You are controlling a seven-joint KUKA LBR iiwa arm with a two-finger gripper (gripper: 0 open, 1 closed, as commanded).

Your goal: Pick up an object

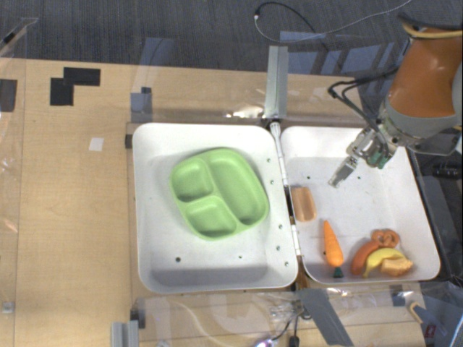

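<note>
My gripper (341, 175) hangs over the upper middle of the right bin (405, 194), tilted down toward the left, with nothing seen in it. Below and left of it, a tan oblong block (304, 203) lies against the bin's left wall. An orange carrot (331, 243) lies further toward the front. In the front right corner sits a small heap: a brown pretzel (385, 236), a yellow banana (381, 259) beside a reddish-orange piece (360, 256), and a tan chunk (398, 267). The gripper is apart from all of them.
The left bin (159, 266) holds a green divided plate (217, 191) set near its middle. A metal post (275, 85) stands at the back between the bins. The grey and orange arm (427, 78) enters from the upper right, with black cables behind it.
</note>
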